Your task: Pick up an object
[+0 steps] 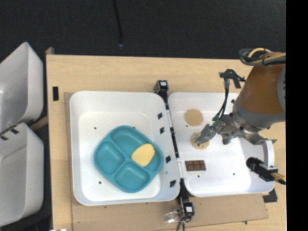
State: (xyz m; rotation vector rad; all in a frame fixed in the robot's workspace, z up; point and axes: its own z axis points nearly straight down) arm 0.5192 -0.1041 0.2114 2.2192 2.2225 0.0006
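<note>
In the right bin (226,182), my gripper (206,134) hangs low over a small tan round piece (200,143), touching or just above it. A flat tan disc (194,117) lies a little further back in the same bin. Near the bin's front left sits a brown chocolate-bar piece (196,165). The arm's grey wrist and orange band enter from the right.
The left bin (86,109) bears a blue divided plate (126,159) with a yellow oval piece (143,154) on its right side. The bins' shared rim (171,134) runs just left of the gripper.
</note>
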